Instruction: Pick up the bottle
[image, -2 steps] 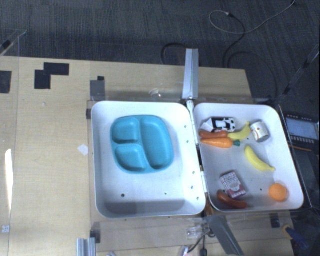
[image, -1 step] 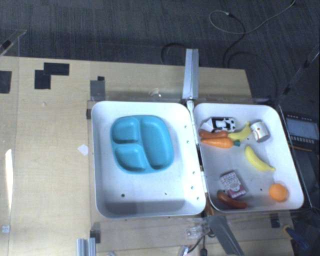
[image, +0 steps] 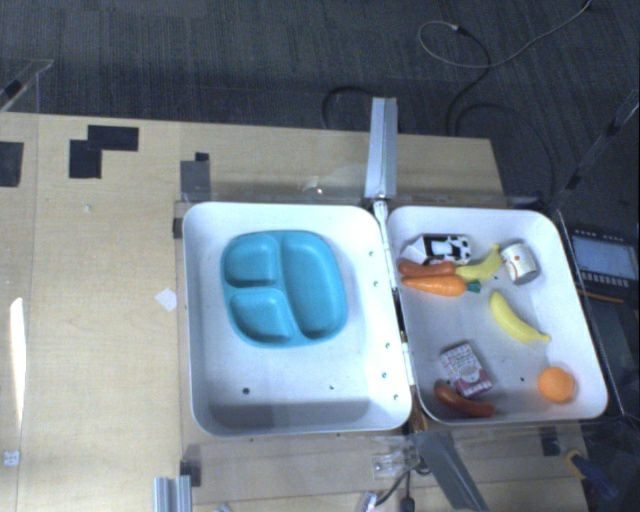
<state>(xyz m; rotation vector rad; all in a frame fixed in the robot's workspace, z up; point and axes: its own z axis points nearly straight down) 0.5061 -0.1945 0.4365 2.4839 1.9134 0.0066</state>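
Whether the gripper is wide or narrow cannot be told. The bottle (image: 445, 246), black-and-white and seemingly on its side, lies at the top of the right bin (image: 575, 300), touching a carrot (image: 433, 284) below and just beside a banana (image: 482, 267) and a can (image: 518, 262). The left bin (image: 200, 330) holds a blue divided plate (image: 285, 287). The labels are too small to read.

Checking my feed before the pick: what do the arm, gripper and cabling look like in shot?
Only cabling is describable: thin black cables loop over the dark floor beyond the bench; a grey metal post stands between the white bins.
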